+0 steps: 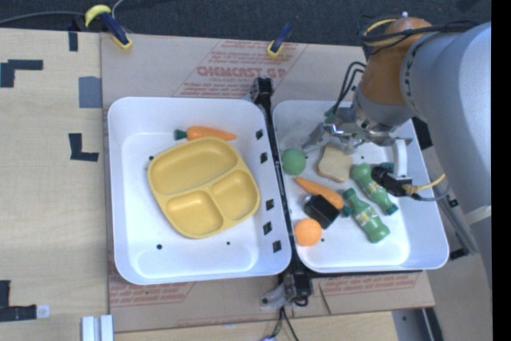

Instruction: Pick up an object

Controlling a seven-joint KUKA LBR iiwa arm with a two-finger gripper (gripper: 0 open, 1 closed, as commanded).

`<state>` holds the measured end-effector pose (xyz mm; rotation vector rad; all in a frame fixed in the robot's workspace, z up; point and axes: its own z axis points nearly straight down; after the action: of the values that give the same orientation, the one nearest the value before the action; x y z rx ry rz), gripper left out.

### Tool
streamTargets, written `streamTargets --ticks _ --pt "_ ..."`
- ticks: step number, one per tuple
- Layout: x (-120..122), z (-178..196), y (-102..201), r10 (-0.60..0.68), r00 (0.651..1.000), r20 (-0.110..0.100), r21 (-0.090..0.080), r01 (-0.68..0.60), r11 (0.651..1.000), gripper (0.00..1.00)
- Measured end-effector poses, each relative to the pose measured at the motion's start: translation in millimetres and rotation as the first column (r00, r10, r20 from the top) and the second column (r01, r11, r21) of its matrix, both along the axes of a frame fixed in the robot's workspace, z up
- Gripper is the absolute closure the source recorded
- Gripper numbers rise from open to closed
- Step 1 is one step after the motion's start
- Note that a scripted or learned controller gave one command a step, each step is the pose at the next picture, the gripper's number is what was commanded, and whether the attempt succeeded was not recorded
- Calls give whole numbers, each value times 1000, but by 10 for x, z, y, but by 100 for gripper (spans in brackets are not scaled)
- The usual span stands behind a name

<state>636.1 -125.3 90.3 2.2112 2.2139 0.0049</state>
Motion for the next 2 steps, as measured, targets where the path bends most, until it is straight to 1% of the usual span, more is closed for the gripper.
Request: streamTargets --ticks 1,2 --pt "-89 4 -30 2 1000 5 1 -2 1000 0" --pt "-173 0 -164 3 1000 3 4 -3 1000 0"
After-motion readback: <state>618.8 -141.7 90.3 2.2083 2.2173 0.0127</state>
